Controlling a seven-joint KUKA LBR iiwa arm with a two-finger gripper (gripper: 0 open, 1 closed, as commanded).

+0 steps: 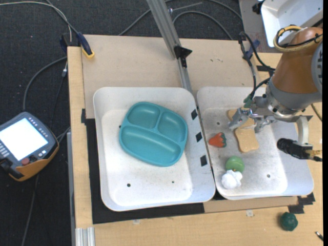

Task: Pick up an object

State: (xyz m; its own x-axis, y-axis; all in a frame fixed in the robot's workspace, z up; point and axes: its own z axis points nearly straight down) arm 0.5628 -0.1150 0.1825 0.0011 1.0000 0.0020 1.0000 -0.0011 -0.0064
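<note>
The jaws (248, 118) sit low in the right bin (297, 186) at its 12 o'clock end, directly over the top edge of a tan bread-shaped piece (247, 140); whether they are spread or closed, or grip anything, cannot be told. At 9 o'clock of the bread lies a red pepper-like toy (217, 140), with a green ball (235, 163) and a white object (231, 179) touching at its 6 o'clock. The left bin (110, 188) carries a teal divided plate (152, 133), and a dark green ball (288, 221) rests on the counter (128, 60) at 5 o'clock.

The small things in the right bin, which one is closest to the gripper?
The tan bread-like slice: it lies right below the gripper. The red piece, green ball and white lump lie farther off.
</note>
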